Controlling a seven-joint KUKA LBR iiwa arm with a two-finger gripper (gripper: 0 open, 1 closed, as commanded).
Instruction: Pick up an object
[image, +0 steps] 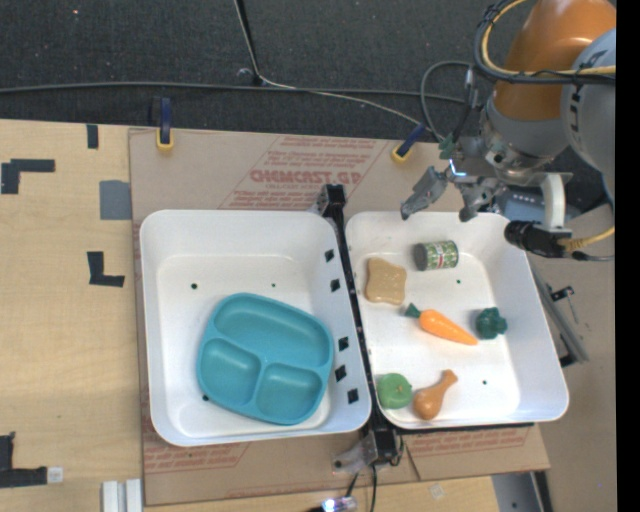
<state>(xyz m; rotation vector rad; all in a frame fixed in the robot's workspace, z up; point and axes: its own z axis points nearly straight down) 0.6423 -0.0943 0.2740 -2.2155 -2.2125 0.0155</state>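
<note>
Teal plastic marks the first thing you meet from the left: a divided tray (265, 357) with three compartments, lying flat in the left bin (170, 300), toward that bin's near right corner. Take the black divider clip strip (345, 300) between the two bins as your landmark. The tray sits just left of it.

Immediately right of the strip, in the right bin (530, 390), you see a tan slice of toy bread (385, 281) lying flat, close to the strip and about halfway up it. Nearer the front edge, also close to the strip, rests a green round fruit (394, 390), and touching or just beside it on the right lies a brown drumstick (434, 394), its thin end pointing up and to the right.

Farther right of the strip, level with the bread, an orange carrot (446, 327) lies at a slant with its green top toward the bread. Above the carrot a small green-labelled can (436, 255) lies on its side. A dark green broccoli piece (490, 322) sits just beyond the carrot's tip.

Well right of the strip, above the bin's far edge, you see the gripper (448, 198) with its two fingers spread apart and nothing between them. It hangs over the can's side of the bin, apart from every object. The grey and orange arm (545, 60) rises behind it.
</note>
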